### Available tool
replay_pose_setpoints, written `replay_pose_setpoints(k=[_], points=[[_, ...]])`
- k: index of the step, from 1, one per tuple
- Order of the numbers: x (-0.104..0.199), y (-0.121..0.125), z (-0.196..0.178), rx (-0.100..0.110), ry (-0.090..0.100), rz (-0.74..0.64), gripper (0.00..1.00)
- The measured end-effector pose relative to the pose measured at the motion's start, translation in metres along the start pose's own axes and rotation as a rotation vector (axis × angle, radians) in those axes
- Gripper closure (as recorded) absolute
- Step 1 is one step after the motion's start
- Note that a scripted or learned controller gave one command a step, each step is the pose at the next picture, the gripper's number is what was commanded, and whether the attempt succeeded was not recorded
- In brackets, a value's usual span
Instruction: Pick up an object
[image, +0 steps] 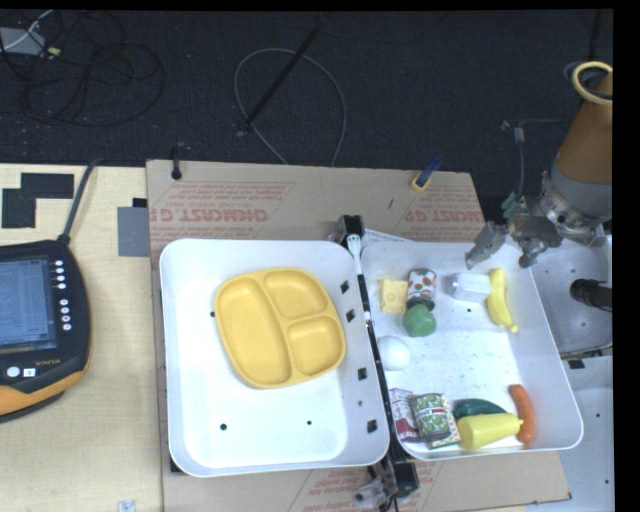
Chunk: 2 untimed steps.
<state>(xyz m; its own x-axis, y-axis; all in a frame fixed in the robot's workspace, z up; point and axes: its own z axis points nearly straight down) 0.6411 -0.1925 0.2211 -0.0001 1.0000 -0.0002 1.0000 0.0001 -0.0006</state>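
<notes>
Plainly the nearest candidate is the banana (500, 300), lying in the right bin (556, 362) near its upper right part, its long axis running roughly up and down the camera view with a slight lean, so a grasp across its narrow width looks the easier one; it sits just below and a little left of the tool (508, 246), which hangs over the bin's far rim with its two fingers spread apart and nothing between them; just beside the banana on its left lies a small clear or white piece (468, 287), too pale to name; farther left in the same bin are a small can (422, 286), a yellow block (395, 296), a green ball (420, 321) and a white ball (397, 352), the can and the green ball nearly touching; along the near edge of that bin cluster a printed packet (432, 416), a yellow corn-like toy (488, 430), a dark green item (480, 408) and a carrot (521, 412), all well apart from the tool; the left bin (200, 400) holds a yellow divided plate (280, 326); both bins rest on cardboard on the surface (80, 420), with a handheld control pendant (40, 322) at far left; judging from this, the pick is not yet begun, and the coming move would be a short descent toward the banana
</notes>
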Motion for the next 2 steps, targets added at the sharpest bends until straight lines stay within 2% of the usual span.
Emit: replay_pose_setpoints(k=[1, 2], points=[[0.042, 0.002, 0.063, 0.008, 0.004, -0.003, 0.0], [0.073, 0.002, 0.134, 0.007, 0.005, -0.003, 0.0]])
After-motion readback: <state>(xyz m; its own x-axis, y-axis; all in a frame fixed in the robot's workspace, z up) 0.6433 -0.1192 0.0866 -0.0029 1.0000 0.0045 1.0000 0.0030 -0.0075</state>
